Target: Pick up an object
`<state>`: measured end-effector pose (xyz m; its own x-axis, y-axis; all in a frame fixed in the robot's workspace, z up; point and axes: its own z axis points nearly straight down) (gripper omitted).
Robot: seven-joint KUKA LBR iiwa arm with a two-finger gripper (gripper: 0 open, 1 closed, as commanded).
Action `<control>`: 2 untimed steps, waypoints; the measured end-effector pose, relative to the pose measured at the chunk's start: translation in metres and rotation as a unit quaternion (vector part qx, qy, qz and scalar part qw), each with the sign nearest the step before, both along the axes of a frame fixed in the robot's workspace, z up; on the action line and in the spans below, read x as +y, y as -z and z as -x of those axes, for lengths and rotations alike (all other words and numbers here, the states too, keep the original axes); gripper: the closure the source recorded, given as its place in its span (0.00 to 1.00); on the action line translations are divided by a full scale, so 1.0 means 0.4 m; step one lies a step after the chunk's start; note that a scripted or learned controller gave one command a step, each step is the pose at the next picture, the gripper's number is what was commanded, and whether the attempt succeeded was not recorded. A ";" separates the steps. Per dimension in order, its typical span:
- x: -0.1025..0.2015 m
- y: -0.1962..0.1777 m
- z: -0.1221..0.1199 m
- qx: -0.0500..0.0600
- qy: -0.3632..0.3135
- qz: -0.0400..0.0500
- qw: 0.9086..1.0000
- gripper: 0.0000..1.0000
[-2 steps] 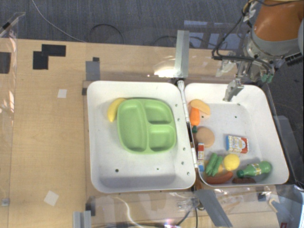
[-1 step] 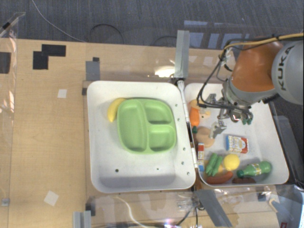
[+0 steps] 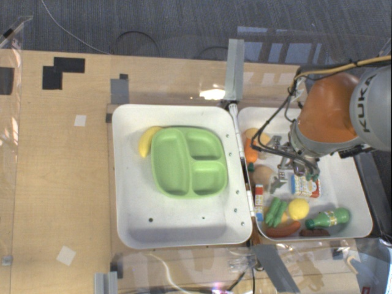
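Tabletop (image 3: pixel 67 182) fills the frame, light wood. Left bin (image 3: pixel 131 219) sits centre, holding a green divided plate (image 3: pixel 187 162) with a banana (image 3: pixel 146 141) tucked at its upper-left edge. Right bin (image 3: pixel 361 216) at right is crowded. Arm (image 3: pixel 331 112) reaches in from the right and hangs over that bin's middle; gripper (image 3: pixel 293 177) points down, state cannot be told from this angle.

Candidate objects are clustered at lower right of the frame: green bottle (image 3: pixel 329 218), lemon (image 3: pixel 298 209), green pepper (image 3: pixel 276 211), a reddish-brown item (image 3: pixel 283 228) below it, an orange piece (image 3: pixel 251 150) and pale egg-like item (image 3: pixel 263 176) by the bin's left wall.

Nothing visibly grasped. Likely step: descend on one item. The lemon sits just below the gripper; best to centre over it, avoid neighbours touching it.
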<state>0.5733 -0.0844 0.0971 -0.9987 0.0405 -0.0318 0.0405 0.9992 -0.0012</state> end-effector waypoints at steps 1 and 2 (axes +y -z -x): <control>0.003 -0.035 -0.010 -0.006 -0.003 0.001 1.000 1.00; -0.033 -0.451 -0.059 0.006 -0.140 0.004 0.990 1.00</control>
